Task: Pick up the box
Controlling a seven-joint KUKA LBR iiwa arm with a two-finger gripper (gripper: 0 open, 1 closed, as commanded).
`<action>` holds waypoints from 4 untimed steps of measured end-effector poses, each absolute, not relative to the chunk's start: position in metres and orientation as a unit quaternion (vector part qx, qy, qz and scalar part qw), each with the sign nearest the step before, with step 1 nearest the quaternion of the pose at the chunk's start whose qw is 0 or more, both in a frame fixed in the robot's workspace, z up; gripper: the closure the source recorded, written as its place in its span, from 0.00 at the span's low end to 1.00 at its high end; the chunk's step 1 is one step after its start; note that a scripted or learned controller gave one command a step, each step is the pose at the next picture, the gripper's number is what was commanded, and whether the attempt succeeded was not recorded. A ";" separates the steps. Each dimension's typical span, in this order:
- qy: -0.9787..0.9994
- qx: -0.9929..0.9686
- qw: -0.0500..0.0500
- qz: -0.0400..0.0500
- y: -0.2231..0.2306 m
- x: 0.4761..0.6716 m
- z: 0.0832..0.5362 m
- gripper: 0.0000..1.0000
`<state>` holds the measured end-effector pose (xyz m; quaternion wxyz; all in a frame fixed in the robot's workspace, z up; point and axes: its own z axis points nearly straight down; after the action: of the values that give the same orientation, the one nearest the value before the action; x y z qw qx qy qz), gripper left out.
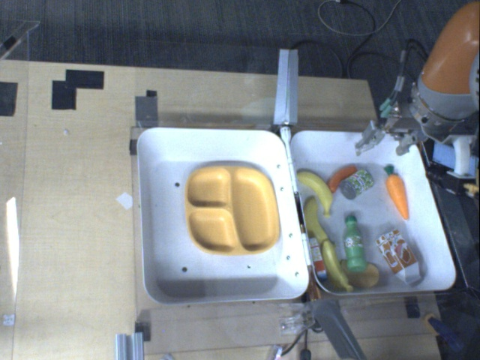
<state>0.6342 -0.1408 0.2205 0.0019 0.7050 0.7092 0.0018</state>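
Observation:
The box point(397, 254) is a small carton with a white, orange and brown print, lying flat near the front right corner of the right bin point(442, 276). My gripper point(387, 139) hangs over the bin's back edge, well behind the box. Its two fingers are spread apart with nothing between them. An orange carrot point(397, 191) lies between the gripper and the box.
The right bin also holds a green bottle point(353, 243), a grey can point(358, 184), a red pepper point(341, 176) and three bananas point(318, 188) along its left side. A yellow divided tray point(231, 208) sits in the left bin point(161, 223).

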 end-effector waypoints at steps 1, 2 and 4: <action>0.689 0.724 0.002 0.001 -0.159 0.665 0.121 0.00; 0.711 0.703 0.003 0.003 -0.105 0.646 0.088 0.00; 0.570 0.822 0.002 0.004 -0.104 0.600 0.089 0.00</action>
<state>0.5996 -0.1040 0.0887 0.0021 0.8219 0.5696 0.0041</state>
